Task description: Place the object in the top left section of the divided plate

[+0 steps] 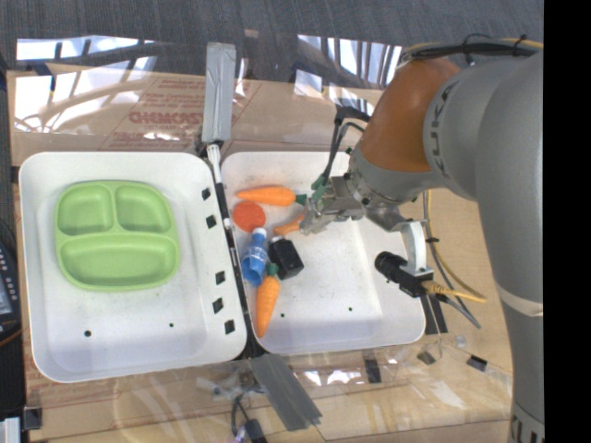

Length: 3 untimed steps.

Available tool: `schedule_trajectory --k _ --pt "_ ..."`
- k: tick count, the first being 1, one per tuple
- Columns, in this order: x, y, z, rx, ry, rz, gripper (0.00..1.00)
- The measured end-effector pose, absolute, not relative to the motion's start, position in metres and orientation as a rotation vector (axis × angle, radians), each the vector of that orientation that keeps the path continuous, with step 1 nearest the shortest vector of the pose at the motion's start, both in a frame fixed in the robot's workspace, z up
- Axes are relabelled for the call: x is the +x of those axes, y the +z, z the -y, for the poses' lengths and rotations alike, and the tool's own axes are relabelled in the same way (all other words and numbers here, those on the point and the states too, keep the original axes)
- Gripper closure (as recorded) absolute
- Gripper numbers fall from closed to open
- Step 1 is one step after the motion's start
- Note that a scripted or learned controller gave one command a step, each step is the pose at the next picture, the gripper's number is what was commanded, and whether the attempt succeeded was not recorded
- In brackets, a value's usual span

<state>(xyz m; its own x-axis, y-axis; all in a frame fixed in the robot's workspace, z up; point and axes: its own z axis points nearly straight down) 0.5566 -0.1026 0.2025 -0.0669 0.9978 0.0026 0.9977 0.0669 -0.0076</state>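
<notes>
A green divided plate [115, 233] lies in the left bin [46, 330], with two small sections at the top and one long section below. My gripper [312, 218] is low in the right bin [369, 326], near its upper middle. Just left of it shows a small orange piece [290, 227], partly hidden by the gripper. A carrot [266, 195] lies above and to the left. An orange round item [247, 215], a blue bottle [255, 256], a black block [286, 257] and a second carrot [266, 305] lie along the right bin's left side.
A ridge with black clips [222, 266] separates the two bins. The arm's grey body and orange band [416, 118] hang over the right bin's upper right. A black fitting and cables [406, 275] sit at that bin's right rim.
</notes>
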Motion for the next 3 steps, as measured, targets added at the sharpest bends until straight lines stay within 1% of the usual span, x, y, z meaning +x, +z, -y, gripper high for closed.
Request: schedule_trajectory --k 1,2,3 --pt "0.508 0.166 0.106 -2.144 0.005 2.290 1.00" --pt "0.509 0.176 0.106 -2.139 0.006 2.293 1.00" --pt "0.475 0.096 0.173 -2.297 0.004 2.137 1.00"
